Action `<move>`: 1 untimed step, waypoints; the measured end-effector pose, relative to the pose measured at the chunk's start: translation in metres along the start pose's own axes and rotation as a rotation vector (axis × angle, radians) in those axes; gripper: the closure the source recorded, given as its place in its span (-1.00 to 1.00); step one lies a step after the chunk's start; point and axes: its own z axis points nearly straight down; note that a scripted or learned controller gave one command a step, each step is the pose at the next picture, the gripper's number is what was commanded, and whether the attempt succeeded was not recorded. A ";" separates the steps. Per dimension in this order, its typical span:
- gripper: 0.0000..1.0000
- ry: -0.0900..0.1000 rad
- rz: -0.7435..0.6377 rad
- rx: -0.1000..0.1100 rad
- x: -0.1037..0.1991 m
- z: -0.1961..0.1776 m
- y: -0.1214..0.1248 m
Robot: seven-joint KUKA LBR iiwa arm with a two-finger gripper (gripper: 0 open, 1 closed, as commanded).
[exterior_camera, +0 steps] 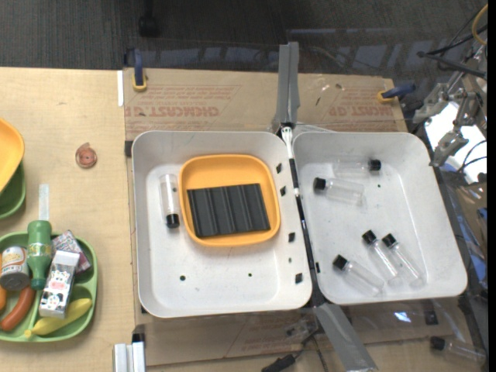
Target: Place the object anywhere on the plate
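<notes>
The round-cornered orange plastic plate (229, 162) sits in the left shallow white bin (155, 285) on the desk, and a dark grey ribbed rectangular insert (229, 210) covers most of its floor. Nothing is on the plate yet, so the placing is not done.

The likely objects are clear plastic vials with black caps. One clear vial (169, 200) lies just left of the plate, beside its rim but not on it, with its black cap toward the near side. Five more lie to the right of the plate in the right shallow white bin (434, 208). Two are on the far side (353, 166) (339, 191) and three on the near side (378, 253) (403, 258) (358, 274). Two of the near three lie close together, almost parallel.

I cannot tell whether the claw is released or clenched.

To do this step well, I would pick a vial with free space on both long sides. The single one left of the plate, or a far one to its right, looks easier than the close pair. The grip should go across the tube's width at mid-body, since a round, smooth vial is apt to roll or squirt out if caught near an end. It should be lifted clear of the bin wall and the plate's raised rim. I would then lower it over the ribbed insert with its length along the grooves, so that it settles and does not roll back over the rim.
</notes>
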 end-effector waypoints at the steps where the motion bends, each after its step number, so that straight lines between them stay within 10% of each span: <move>1: -1.00 0.000 -0.028 0.000 -0.018 0.006 -0.002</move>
